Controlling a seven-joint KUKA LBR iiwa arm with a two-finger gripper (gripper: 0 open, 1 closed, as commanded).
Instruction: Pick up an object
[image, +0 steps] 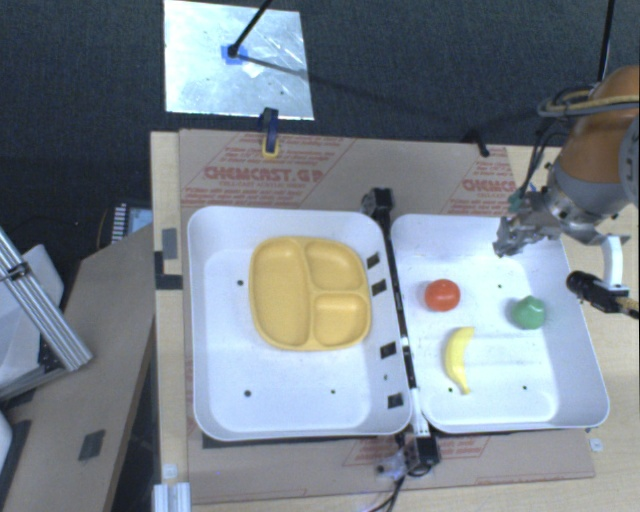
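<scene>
Camera view: glossy white bins (215, 400) on cardboard; compartmented yellow tray (308, 293), round tomato (442, 294), curved banana (458, 358), green ball (528, 312); gripper (513, 240) finger state indiscernible.

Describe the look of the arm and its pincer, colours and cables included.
The arm shows a broad orange band above a grey, rounded wrist section. Thin dark cables loop over the top of the orange part. The pincer is small, grey and metallic, its detail too fine to make out. A white bracket with a black piece sticks out below the wrist, over the right bin.
</scene>
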